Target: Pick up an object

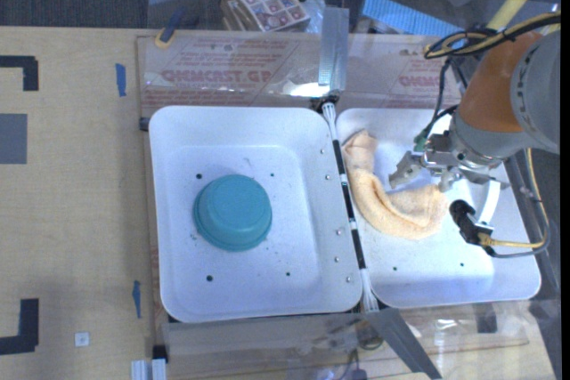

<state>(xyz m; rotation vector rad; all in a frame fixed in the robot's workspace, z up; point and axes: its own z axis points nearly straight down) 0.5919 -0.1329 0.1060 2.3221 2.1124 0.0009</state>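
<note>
Gripper sits over right bin, fingers spread wide, nothing btwn them. Tan cloth lies just below/left of fingers, touching the bin's left wall; long axis curves along that wall then out under gripper. Teal bowl is well apart, in left bin.

Even, fairly bright overhead light is falling on the bench, slightly cool in tint. Strong glare is bouncing off the clear plastic sheet well above-left of the fingers. White bins are reading near blown-out, detail washing away. A soft short shadow is sitting under the teal bowl far left of the fingers. Overall focus is soft, with the arm's edges blurring slightly.
</note>
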